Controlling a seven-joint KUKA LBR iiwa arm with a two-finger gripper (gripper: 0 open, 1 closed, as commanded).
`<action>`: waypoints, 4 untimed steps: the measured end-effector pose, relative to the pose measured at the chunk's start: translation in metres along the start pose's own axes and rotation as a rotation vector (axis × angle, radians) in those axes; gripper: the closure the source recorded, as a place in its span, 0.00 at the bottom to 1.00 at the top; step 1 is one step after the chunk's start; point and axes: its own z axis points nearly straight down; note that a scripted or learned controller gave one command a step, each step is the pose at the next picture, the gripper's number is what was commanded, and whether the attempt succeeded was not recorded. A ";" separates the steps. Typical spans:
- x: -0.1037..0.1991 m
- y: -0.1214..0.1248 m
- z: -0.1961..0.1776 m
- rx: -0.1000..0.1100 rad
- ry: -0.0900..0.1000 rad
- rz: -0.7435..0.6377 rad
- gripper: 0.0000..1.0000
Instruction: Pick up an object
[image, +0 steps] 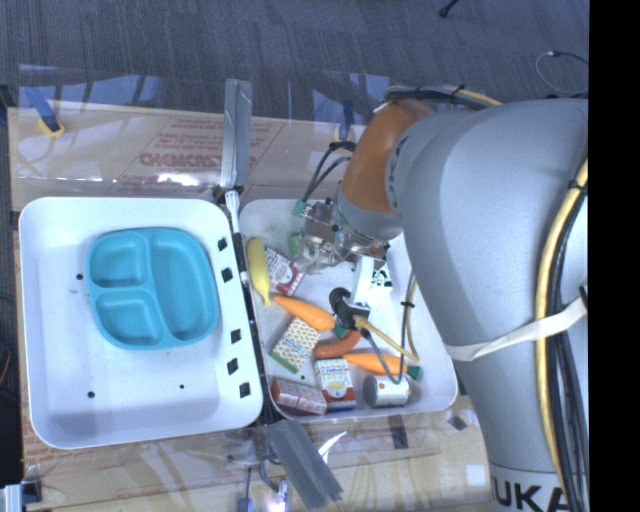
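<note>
My gripper (320, 243) hangs low over the far part of the right bin (432, 352), under the orange wrist band. Just below and left of it lie a yellow banana (258, 270) and a small red-and-white packet (284, 271). An orange carrot (303, 312) lies toward the bin's middle, and a black item (341, 300) rests close to the gripper's right. Nothing visible shows whether the gripper has hold of anything.
Nearer the front of the right bin sit a patterned packet (295, 345), a second carrot (376, 363), a small carton (335, 381), a red box (298, 396) and a grey can (386, 391). The left bin (50, 400) holds a blue divided plate (153, 287).
</note>
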 end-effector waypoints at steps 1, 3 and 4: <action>0.001 0.000 0.000 0.001 0.000 -0.001 0.00; 0.012 0.024 -0.119 0.009 -0.006 0.216 0.00; 0.010 0.021 -0.266 0.008 -0.007 0.326 0.00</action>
